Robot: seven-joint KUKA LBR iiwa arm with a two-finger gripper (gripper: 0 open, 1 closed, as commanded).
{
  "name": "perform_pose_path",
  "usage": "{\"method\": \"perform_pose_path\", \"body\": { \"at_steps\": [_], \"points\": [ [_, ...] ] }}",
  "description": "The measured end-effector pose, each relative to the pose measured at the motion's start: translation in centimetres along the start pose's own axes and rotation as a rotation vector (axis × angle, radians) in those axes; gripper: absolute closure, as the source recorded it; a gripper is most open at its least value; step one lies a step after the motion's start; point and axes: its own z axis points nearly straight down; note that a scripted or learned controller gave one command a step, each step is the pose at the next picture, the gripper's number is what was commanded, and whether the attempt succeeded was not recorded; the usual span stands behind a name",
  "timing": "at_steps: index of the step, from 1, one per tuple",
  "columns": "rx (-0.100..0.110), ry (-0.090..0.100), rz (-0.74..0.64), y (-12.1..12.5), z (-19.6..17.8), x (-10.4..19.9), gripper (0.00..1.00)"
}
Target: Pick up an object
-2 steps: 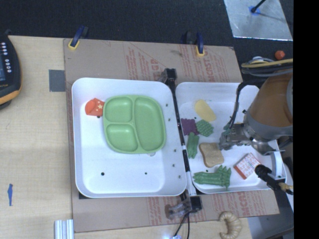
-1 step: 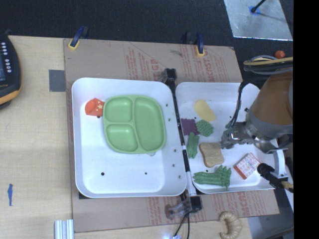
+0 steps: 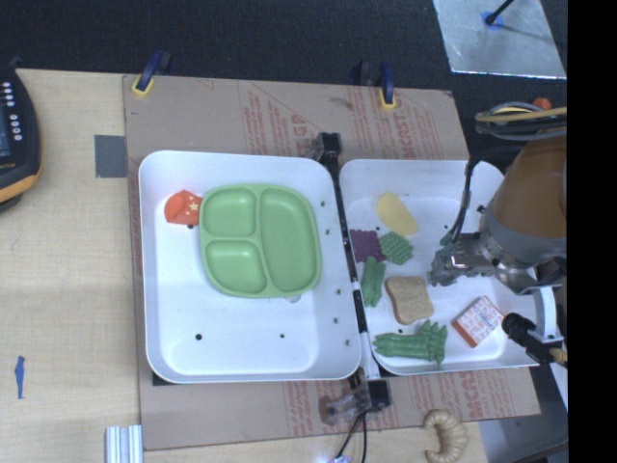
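- Bread slice (image 3: 410, 299) is our pick candidate: it lies flat in the right bin (image 3: 487, 176), just left of and slightly below the gripper (image 3: 451, 263).
- Gripper sits low over the middle of the right bin; finger state we cannot tell, since the metal at the tip is too blurred. We see nothing between the tips.
- Key relation: bread is the closest item to the tip, down-left of it in the camera view. Its long axis runs roughly top to bottom of the view, tilted a little. We judge the move needs a short shift left and a descent.
- Around the bread: dark green piece (image 3: 372, 283) just beside its left edge, green leafy toy (image 3: 395, 248) just above it, purple block (image 3: 364, 244) further left by the bin divider.
- Yellow item (image 3: 395, 213) lies above those, near the top of the bin, apart from the tip.
- Green vegetable bunch (image 3: 415, 342) lies along the bottom wall, below the bread, near but not touching as far as we can tell.
- Red-and-white packet (image 3: 477, 320) sits down-right of the bread, under the arm (image 3: 530, 205).
- Risk, in our view: the leafy toy and dark green piece crowd the bread's upper-left, so a finger could land on them.
- Left bin (image 3: 174, 355) holds a green divided plate (image 3: 260, 240) and a red toy (image 3: 181, 207), well apart from the tip.
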Motion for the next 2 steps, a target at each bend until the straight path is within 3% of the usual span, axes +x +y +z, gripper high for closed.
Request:
{"method": "perform_pose_path", "body": {
  "at_steps": [1, 2],
  "points": [
    [-0.008, 0.008, 0.002, 6.59, -6.11, 5.61, 1.0],
    [0.002, 0.007, 0.009, 6.17, -5.73, 5.19, 0.0]
  ]
}}
